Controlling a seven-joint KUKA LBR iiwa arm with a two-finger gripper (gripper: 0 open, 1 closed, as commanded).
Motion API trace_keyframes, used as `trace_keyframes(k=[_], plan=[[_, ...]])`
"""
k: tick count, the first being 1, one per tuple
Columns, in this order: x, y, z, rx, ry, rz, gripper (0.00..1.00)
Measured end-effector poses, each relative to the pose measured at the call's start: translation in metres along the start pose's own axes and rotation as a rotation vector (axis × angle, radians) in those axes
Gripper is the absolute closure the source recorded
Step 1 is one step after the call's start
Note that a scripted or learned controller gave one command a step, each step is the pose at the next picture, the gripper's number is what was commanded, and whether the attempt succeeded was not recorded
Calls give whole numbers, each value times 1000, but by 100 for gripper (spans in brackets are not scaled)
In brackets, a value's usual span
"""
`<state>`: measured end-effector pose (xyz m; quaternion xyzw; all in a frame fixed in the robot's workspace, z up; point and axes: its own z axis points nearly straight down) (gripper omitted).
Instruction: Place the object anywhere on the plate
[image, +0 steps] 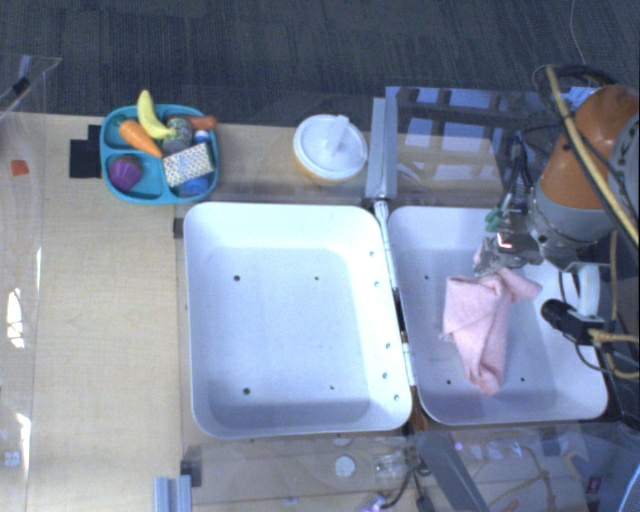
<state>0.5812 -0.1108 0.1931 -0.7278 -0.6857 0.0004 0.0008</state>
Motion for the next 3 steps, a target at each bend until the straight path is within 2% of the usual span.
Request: trace_keyframes(k=[1,3], plan=[[1,2,-28,1,-1,-7,100],[110,-1,-8,-1,0,-812,100]])
